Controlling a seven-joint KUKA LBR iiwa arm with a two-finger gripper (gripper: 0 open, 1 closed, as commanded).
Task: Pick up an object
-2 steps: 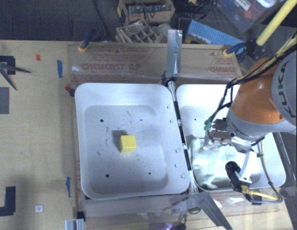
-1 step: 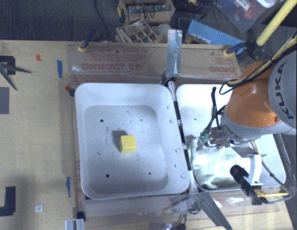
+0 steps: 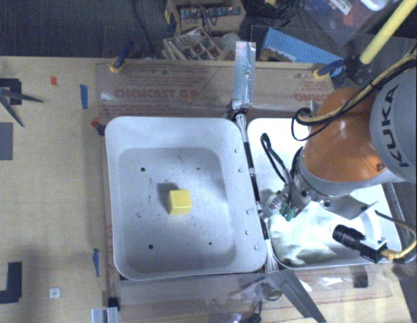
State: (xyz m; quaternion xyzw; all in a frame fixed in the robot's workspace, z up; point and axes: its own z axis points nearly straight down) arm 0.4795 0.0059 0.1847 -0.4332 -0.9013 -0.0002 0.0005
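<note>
A small yellow cube (image 3: 180, 202) lies near the middle of the left white bin (image 3: 127, 147). The grey arm with its orange band (image 3: 343, 143) hangs over the right bin (image 3: 275, 130). Its gripper (image 3: 283, 208) points down at that bin's left side, close to the wall shared by the two bins. Just below the gripper lies a crumpled white thing (image 3: 299, 239) on the right bin's floor. The gripper's tip is small and partly hidden by the wrist, and I cannot make out anything held in it. The cube lies well to the gripper's left.
Black cables (image 3: 272, 157) loop from the wrist over the right bin. A black cylindrical part (image 3: 353, 239) juts out at the bin's lower right. Brown cardboard (image 3: 174, 89) and a metal bracket (image 3: 243, 73) stand behind the bins.
</note>
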